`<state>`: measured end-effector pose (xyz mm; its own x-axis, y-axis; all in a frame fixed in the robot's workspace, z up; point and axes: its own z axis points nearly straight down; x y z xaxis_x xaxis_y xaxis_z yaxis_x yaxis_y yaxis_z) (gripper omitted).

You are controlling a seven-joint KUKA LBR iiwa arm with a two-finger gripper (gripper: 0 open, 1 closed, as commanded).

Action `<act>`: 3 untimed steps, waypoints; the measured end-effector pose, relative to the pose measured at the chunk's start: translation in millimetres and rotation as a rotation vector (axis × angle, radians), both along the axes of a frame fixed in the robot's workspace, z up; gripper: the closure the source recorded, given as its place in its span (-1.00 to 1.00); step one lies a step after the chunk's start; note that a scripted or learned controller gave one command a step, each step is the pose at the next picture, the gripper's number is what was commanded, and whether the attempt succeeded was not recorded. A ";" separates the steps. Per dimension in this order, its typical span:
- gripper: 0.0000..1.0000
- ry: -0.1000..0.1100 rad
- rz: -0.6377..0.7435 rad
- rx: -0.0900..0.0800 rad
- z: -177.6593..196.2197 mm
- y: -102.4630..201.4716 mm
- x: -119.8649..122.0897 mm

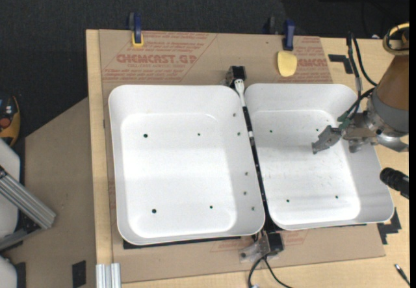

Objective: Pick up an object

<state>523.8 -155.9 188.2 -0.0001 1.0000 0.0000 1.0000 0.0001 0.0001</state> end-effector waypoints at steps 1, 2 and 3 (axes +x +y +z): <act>-1.00 -0.022 0.001 -0.008 199.4 -21.7 13.6; 1.00 -0.006 0.002 -0.004 199.5 -20.1 12.6; 1.00 0.009 0.005 0.004 92.1 31.7 34.3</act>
